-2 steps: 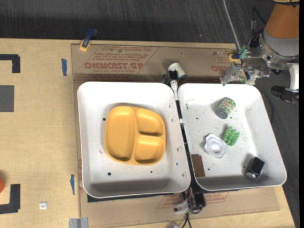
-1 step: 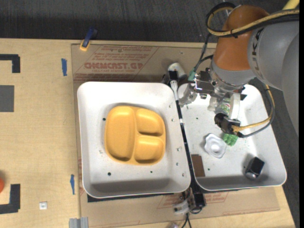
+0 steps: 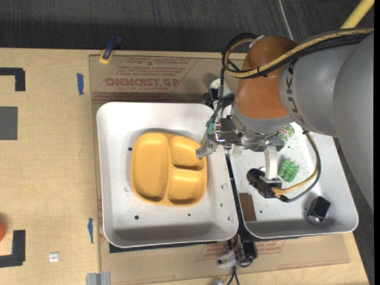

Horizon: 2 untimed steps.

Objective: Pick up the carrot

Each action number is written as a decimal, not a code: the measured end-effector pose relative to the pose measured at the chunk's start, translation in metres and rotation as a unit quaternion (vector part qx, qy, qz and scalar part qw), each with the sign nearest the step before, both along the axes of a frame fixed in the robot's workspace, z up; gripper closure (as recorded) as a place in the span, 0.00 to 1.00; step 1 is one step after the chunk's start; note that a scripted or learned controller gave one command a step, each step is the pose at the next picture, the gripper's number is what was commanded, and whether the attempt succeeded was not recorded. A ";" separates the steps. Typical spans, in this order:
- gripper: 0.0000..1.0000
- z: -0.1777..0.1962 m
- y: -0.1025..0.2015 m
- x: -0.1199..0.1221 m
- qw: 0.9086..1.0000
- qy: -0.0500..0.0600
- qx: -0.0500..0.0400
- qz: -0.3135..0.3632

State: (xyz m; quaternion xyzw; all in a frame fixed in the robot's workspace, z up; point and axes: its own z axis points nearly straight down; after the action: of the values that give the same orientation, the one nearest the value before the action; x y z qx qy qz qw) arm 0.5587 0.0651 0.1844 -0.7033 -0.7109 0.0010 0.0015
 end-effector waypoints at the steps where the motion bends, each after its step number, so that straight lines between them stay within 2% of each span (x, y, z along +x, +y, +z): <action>1: 0.00 -0.046 0.024 -0.021 1.000 -0.014 0.007 -0.021; 2: 1.00 -0.040 0.008 -0.022 0.999 -0.013 -0.007 -0.029</action>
State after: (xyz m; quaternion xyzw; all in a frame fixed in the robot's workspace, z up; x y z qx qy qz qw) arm 0.5371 0.0727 0.1440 -0.7238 -0.6899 -0.0032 -0.0128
